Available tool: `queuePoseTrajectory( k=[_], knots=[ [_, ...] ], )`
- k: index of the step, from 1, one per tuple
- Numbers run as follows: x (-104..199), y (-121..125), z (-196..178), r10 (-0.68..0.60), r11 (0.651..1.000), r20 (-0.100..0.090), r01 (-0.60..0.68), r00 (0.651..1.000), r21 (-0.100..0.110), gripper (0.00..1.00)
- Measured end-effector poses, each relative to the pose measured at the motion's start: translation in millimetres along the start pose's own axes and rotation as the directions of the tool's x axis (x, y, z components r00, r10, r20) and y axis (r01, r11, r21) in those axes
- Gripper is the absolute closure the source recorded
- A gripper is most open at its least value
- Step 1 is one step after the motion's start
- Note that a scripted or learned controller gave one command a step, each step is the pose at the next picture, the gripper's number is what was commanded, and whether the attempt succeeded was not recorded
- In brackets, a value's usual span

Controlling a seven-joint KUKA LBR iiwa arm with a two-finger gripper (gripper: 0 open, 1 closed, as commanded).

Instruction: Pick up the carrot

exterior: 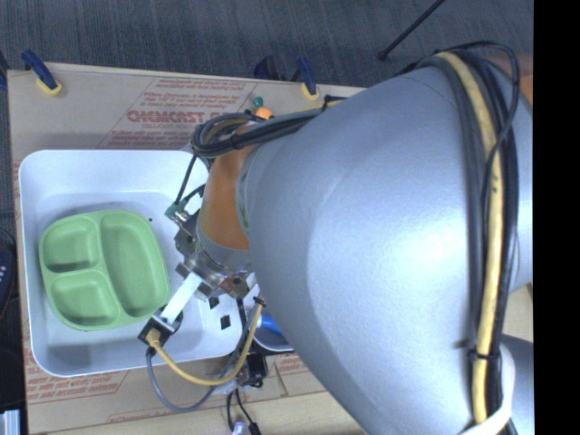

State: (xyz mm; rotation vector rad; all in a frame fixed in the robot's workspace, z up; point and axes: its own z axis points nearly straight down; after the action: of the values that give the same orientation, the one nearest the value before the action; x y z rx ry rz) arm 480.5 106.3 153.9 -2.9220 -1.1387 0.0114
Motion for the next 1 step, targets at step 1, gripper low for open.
queuePoseTrajectory(
  k=[1],
  knots=[
    [40.8, 68.7, -38.2, -0.117, 0.993, -0.002, 0.117, 0.993, -0.003, 1.00]
  ],
)
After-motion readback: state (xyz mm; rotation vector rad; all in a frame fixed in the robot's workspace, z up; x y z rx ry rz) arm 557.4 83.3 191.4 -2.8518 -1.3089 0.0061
